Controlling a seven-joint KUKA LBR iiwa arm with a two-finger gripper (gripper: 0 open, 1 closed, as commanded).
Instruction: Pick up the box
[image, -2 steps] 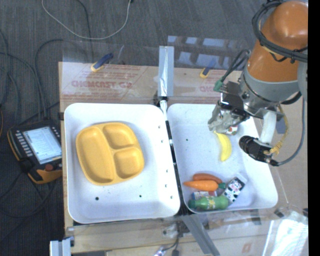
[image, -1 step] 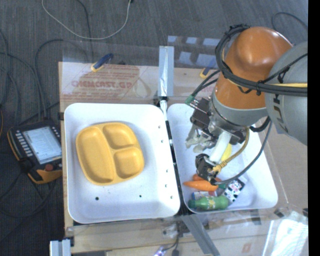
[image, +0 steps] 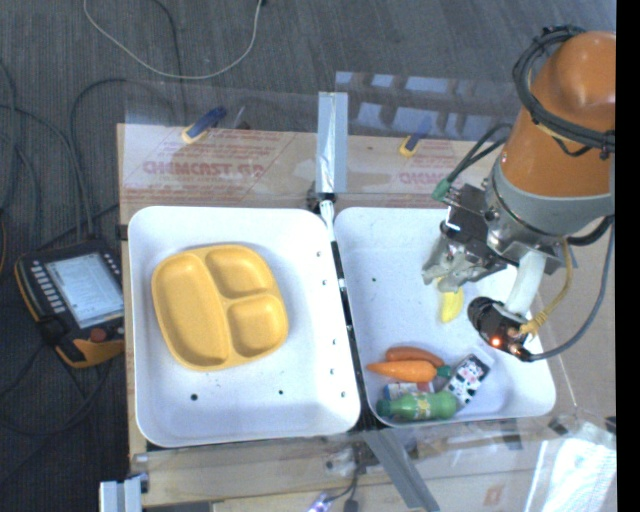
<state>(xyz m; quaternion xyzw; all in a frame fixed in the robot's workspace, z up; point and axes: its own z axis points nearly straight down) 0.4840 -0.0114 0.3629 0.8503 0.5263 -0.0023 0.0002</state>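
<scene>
The box (image: 467, 377) is small and white with black patches, and it lies tilted near the front right of the right bin (image: 385, 250). My gripper (image: 451, 271) hangs over the bin's right middle, well behind the box and apart from it. A small yellow piece (image: 451, 305) lies right under the gripper, partly hidden by it. I see nothing of the box in the gripper.
An orange carrot (image: 405, 369), a second orange piece (image: 414, 354) and a green bottle (image: 418, 405) crowd the box's left side. The left bin (image: 160, 410) holds a yellow compartment plate (image: 218, 303). A metal divider (image: 331, 150) stands behind the bins.
</scene>
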